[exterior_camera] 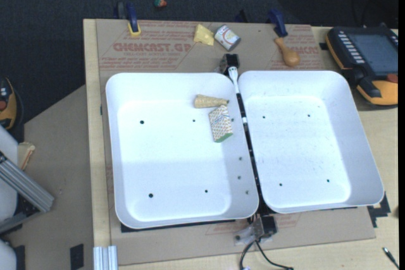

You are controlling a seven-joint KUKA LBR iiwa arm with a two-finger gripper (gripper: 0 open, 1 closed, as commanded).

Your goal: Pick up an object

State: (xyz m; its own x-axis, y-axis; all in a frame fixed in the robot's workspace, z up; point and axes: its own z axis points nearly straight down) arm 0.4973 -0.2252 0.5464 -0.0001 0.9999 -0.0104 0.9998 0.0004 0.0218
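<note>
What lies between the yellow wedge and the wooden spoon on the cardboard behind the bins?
In the camera view, a small white box lies between the yellow wedge and the wooden spoon, close beside the wedge.

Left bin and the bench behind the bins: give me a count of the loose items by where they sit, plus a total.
In the left bin: 2, a tan cone-shaped piece and a green-and-white patterned packet
On the bench behind the bins: 3, a yellow wedge, a small white box and a brown pear-shaped piece
Total: 5
</note>
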